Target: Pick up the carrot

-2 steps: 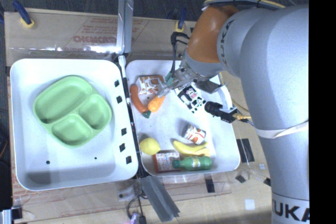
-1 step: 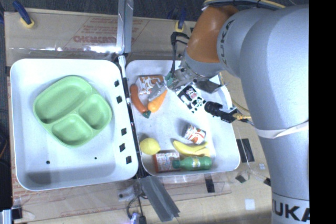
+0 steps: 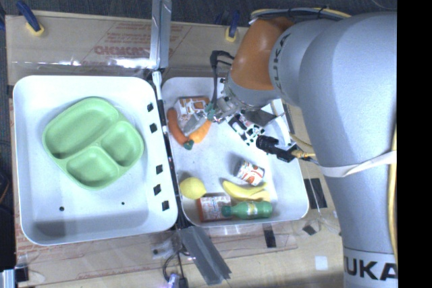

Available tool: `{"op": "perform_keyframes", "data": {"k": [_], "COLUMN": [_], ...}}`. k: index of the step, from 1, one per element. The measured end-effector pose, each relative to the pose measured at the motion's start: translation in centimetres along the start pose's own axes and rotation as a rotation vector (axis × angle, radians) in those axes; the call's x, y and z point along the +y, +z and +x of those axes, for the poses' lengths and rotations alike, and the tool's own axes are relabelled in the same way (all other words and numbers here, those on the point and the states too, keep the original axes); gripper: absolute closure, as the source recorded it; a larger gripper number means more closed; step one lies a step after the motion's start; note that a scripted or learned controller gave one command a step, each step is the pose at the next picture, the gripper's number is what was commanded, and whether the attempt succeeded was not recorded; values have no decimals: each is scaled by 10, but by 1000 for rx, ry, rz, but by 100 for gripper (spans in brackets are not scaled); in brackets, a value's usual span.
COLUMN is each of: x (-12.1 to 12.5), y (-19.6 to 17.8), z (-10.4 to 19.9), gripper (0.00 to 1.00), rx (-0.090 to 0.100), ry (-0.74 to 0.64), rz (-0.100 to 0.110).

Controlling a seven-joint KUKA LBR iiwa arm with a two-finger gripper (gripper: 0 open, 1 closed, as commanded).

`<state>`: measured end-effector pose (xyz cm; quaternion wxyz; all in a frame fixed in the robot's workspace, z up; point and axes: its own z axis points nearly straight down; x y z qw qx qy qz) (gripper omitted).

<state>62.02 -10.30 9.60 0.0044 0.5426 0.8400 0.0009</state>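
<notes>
Where bins (image 3: 27, 145) meet, carrot (image 3: 179, 128), gripper (image 3: 206, 119) seemingly touching

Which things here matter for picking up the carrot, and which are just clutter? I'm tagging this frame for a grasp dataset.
Part of the job:
carrot, at the right bin's left wall
gripper, down beside it

Lying about:
snack packet
lemon
banana
green bottle
small carton
green divided plate in the left bin

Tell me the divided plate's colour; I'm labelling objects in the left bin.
Light green. The divided plate in the left bin shows best in the camera view.
</notes>
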Motion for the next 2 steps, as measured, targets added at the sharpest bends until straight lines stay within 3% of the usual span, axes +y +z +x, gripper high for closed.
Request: {"op": "perform_keyframes", "data": {"k": [1, 2], "x": [1, -3], "y": [-10, -136], "z": [0, 37], "gripper": [100, 100], "rx": [-1, 7], "ry": [-5, 38], "rz": [0, 8]}}
